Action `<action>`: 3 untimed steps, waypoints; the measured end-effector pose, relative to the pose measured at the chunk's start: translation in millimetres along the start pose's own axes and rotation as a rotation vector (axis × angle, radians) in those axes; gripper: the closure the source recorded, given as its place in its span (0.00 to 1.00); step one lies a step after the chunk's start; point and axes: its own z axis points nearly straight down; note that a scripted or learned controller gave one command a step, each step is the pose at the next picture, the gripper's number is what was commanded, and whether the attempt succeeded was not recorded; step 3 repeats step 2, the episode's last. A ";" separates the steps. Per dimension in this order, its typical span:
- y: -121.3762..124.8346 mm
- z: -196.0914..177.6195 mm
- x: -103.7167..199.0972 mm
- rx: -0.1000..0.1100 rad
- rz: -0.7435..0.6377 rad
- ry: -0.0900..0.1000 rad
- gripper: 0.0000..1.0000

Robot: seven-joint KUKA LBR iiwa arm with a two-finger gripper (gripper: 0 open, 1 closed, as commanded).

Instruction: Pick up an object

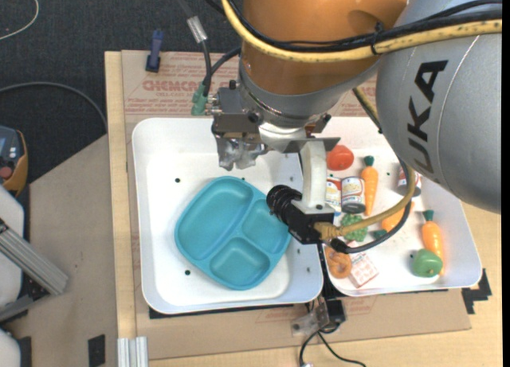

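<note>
My gripper hangs over the back of the left bin, just above the far edge of a blue divided plate that lies flat in that bin. The arm's orange band and grey wrist hide most of the space behind it. I see nothing held under the gripper. In the right bin lie a red tomato, a carrot, a small labelled can, a second carrot, a green fruit and a brown ring-shaped piece.
A black cable fitting and a yellow hose dangle over the wall between the bins. A white card lies at the right bin's front. The bins sit on a cardboard sheet; a blue clip lies at its back left.
</note>
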 end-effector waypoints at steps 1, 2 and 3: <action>1.6 0.7 -0.7 0.001 0.001 0.000 1.00; -0.3 4.1 -0.5 0.002 0.000 -0.001 1.00; -0.3 4.1 -0.5 0.002 0.000 -0.001 1.00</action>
